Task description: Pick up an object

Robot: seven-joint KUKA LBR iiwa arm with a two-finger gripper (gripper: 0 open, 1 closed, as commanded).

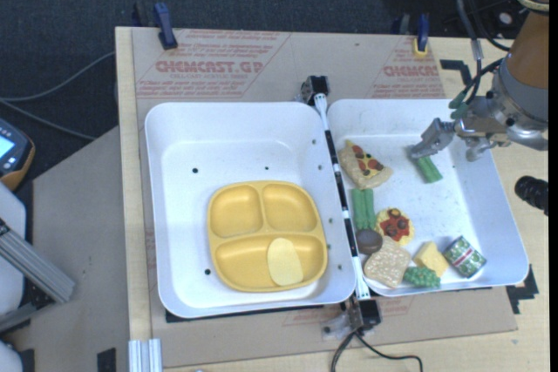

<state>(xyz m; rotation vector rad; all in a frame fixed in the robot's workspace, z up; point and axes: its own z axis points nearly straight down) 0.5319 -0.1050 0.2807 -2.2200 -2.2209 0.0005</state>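
My gripper (pixel 452 145) hangs over the upper part of the right bin (pixel 488 205), fingers spread open with nothing between them. A short green piece (pixel 429 169) lies on the bin floor just below the left fingertip (pixel 424 147); I cannot tell whether they touch. Left of it lies a pizza slice (pixel 364 165). Further toward the front are a green stick (pixel 363 209), a small round piece with red toppings (pixel 394 224), a brown lump (pixel 369 240), a cracker (pixel 387 264), a yellow cheese wedge (pixel 429 257), a green cluster (pixel 421 277) and a small green-and-white can (pixel 464 257).
The left bin (pixel 174 152) holds a yellow divided plate (pixel 261 218) with a pale yellow disc (pixel 282 261) in its front compartment. The bins' rims meet along a dark clamp strip (pixel 336 179). Blue clamps (pixel 163 23) hold the board's far edge.
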